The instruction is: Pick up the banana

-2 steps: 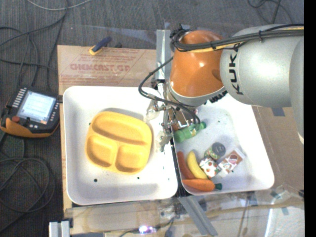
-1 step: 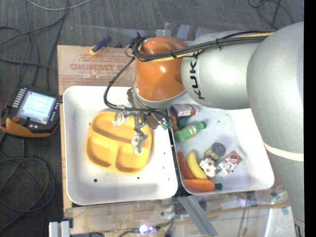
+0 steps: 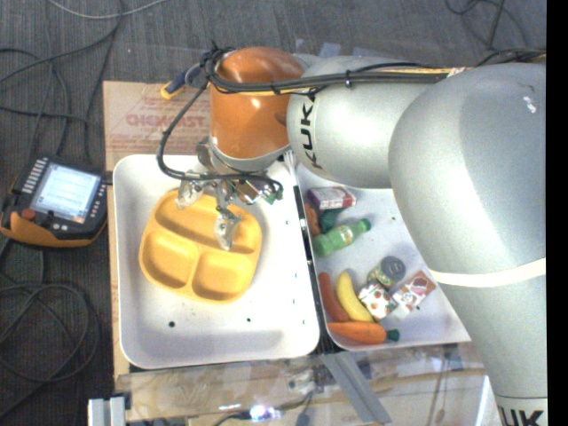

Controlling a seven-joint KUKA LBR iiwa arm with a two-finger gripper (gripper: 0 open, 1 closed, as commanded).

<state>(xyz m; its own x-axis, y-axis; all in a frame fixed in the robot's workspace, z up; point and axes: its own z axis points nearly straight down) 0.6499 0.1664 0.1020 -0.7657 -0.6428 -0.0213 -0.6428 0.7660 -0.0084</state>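
dark carpet with loose cables surrounds a bench point(image 3: 133, 105) bearing two white bins, the grey arm point(image 3: 426, 140) crossing from the right of the frame.

the arm fills the upper right and its orange band sits at upper centre, above the left bin point(image 3: 213, 335). that bin holds a yellow divided tray point(image 3: 200, 260), and the gripper point(image 3: 224, 213) hangs over the tray's upper part with its fingers spread apart and nothing between them. the right bin point(image 3: 435, 327) holds the banana point(image 3: 352, 296) at lower centre-right, lying between a red sausage-like piece point(image 3: 332, 298) and small boxes point(image 3: 390, 298), just above a carrot point(image 3: 357, 332). a green bottle point(image 3: 340, 236) lies higher up. an orange-edged pendant point(image 3: 55, 202) sits at the left edge.
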